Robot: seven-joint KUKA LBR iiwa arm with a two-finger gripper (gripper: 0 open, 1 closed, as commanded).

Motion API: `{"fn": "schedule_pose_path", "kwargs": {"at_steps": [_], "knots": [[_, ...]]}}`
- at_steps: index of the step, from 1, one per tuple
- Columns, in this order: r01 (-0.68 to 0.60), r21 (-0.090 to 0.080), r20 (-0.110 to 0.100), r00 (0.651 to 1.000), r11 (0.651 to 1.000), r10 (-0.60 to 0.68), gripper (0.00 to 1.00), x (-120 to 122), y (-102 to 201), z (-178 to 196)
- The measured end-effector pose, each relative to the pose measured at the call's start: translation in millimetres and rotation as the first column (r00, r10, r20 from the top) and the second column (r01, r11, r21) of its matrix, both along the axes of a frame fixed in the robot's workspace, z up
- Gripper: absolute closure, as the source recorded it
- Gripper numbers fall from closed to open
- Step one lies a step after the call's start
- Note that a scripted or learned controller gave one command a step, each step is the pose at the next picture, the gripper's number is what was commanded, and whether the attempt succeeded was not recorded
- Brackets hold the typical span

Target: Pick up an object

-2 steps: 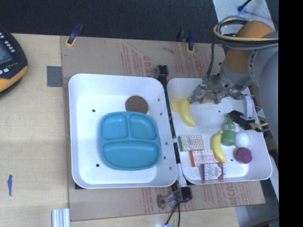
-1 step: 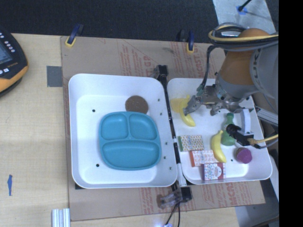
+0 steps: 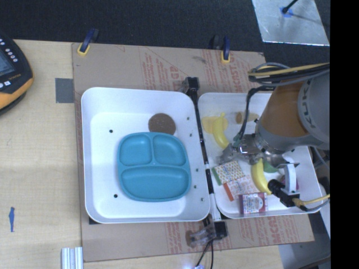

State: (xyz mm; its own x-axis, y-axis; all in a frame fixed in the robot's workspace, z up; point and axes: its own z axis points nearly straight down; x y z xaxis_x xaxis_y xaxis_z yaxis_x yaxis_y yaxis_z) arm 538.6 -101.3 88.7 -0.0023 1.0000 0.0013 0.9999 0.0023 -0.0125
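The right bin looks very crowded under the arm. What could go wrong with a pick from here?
1. The items in the right bin lie close together: the banana, patterned packet and small box. The gripper may catch two or push one aside.
2. The arm's own body hides part of this bin from the camera, so a miss could go unseen.

Red print on cardboard sheet (image 3: 168, 66) & small packets (image 3: 252, 203), none legible.

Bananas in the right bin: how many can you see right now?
2. One banana lies near the right bin's upper left, beside the divider. A second banana lies mid-bin, just below the arm's wrist. The arm covers part of the bin, so more may be hidden.
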Motion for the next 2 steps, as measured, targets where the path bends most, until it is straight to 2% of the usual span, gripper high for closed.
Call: {"fn": "schedule_pose_path", "kwargs": {"at_steps": [1, 2], "knots": [[-0.003, -0.002, 0.013, 1.000, 1.000, 0.003, 0.00, 39, 1, 4], [-0.001, 0.000, 0.003, 1.000, 1.000, 0.001, 0.00, -20, 2, 2]]}}
